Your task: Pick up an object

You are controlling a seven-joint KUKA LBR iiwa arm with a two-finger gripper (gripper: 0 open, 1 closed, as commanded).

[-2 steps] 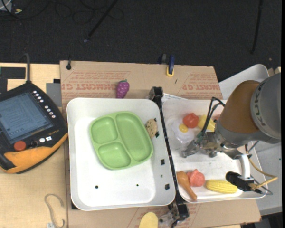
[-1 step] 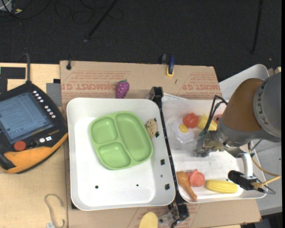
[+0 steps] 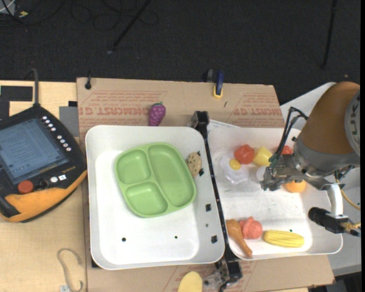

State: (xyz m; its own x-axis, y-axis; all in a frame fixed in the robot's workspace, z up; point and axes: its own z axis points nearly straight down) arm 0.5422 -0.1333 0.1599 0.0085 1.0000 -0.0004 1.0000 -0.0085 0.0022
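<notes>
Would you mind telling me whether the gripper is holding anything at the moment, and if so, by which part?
It cannot be told. The gripper is low in the right bin, beside an orange toy, but the view does not show anything between its jaws.

Arm (image 3: 331, 126) hides right bin's (image 3: 255, 208) far corner; orange item (image 3: 295, 187) half covered; yellow object (image 3: 190, 281) cut by bottom edge.
</notes>
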